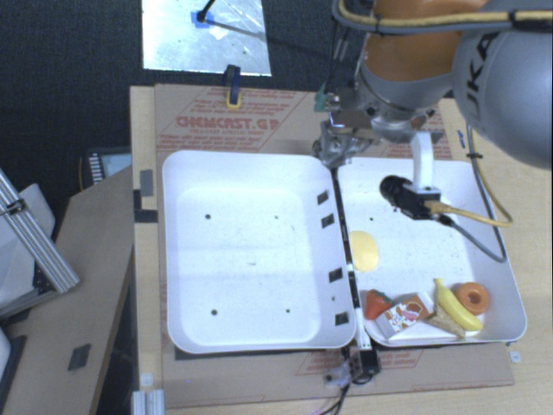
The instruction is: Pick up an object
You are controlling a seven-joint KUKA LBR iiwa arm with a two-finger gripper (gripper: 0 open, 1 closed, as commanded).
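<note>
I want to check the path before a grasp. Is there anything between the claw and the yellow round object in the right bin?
Nothing visible blocks it. The claw hangs over the far end of the divider; the yellow round object lies apart on bare floor of the right bin. The other items cluster nearer the camera.

Grey arm with a broad orange band above the wrist; yellow and black cables trail from it; metal gripper at the end.
</note>
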